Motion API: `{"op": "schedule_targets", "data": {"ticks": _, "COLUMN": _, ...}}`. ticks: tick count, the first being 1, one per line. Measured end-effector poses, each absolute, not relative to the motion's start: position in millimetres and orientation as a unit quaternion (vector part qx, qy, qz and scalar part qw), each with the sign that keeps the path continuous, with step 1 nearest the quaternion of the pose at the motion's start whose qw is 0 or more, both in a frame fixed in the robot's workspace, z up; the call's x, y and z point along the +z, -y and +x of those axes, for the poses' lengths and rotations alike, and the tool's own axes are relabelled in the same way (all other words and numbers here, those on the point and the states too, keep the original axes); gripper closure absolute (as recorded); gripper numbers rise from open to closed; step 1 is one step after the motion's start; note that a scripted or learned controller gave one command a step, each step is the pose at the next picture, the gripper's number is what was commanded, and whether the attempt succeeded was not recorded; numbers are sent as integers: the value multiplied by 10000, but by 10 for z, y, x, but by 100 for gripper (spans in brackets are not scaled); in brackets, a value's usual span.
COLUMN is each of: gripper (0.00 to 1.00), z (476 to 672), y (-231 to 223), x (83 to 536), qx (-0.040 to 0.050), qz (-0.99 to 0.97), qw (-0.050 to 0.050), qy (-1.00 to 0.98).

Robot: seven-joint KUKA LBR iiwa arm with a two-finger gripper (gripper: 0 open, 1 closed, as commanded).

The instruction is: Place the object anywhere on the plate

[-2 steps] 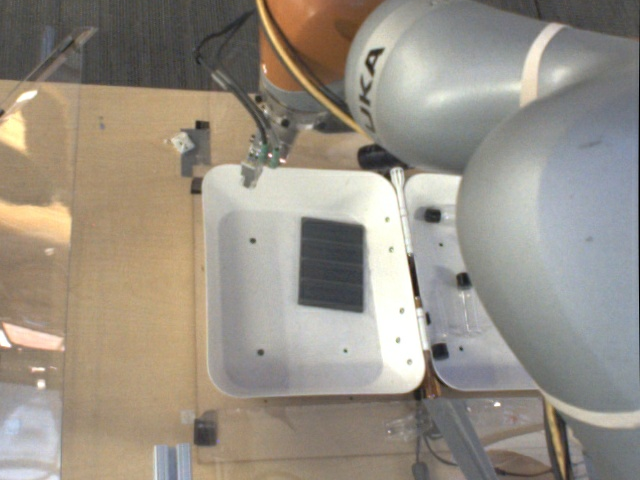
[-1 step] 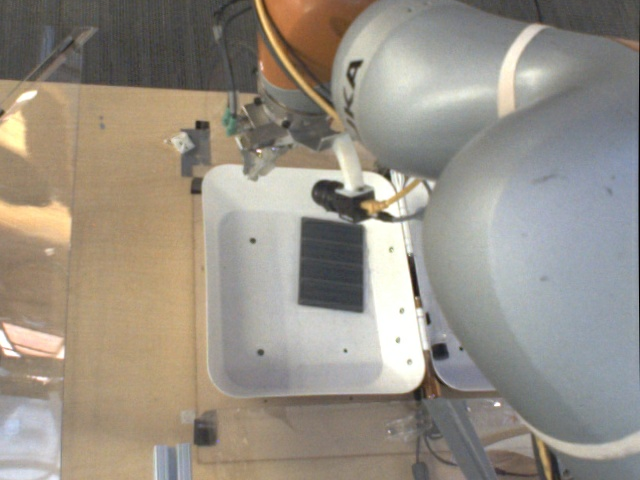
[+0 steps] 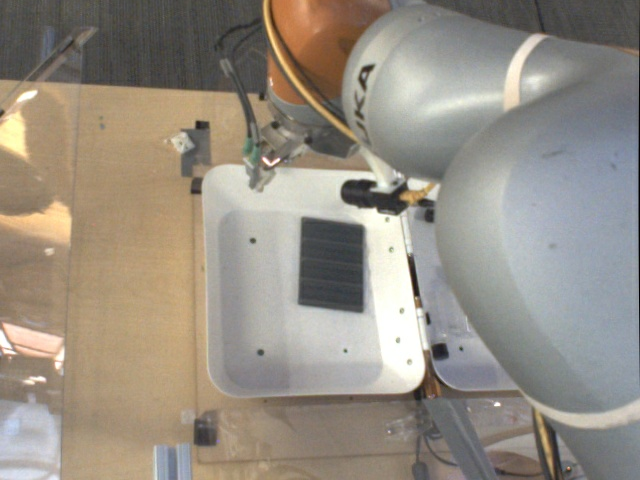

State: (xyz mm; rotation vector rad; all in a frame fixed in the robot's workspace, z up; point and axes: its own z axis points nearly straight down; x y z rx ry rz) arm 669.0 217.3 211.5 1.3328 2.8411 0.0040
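The gripper (image 3: pixel 259 173) hangs over the far-left rim of the left bin (image 3: pixel 225 298); whether it grips anything I cannot tell. The dark ribbed plate (image 3: pixel 332 264) lies mid-bin, awaiting the object, which I cannot pick out.

The left bin (image 3: pixel 225 298) is looking pretty roomy. The only thing sitting on its floor is a dark ribbed rectangular plate (image 3: pixel 332 264), lying flat near the middle, with bare white floor running all around it, widest along the near and left sides. The big grey arm (image 3: pixel 500 168) is hanging over the top right and blocking most of the right bin (image 3: pixel 455 353), so just a slice of it is showing. The gripper (image 3: pixel 258 173) is sitting over the left bin's far left corner. The wooden bench (image 3: pixel 130 298) to the left is lying open, apart from small dark fixtures by the bin's corners.
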Motion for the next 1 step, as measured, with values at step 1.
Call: {"op": "schedule_targets", "data": {"ticks": 1, "gripper": 100, "z": 6627, "y": -2230, "x": 1786, "qx": 13, "qz": 6506, "qw": 10, "qy": -7594}}
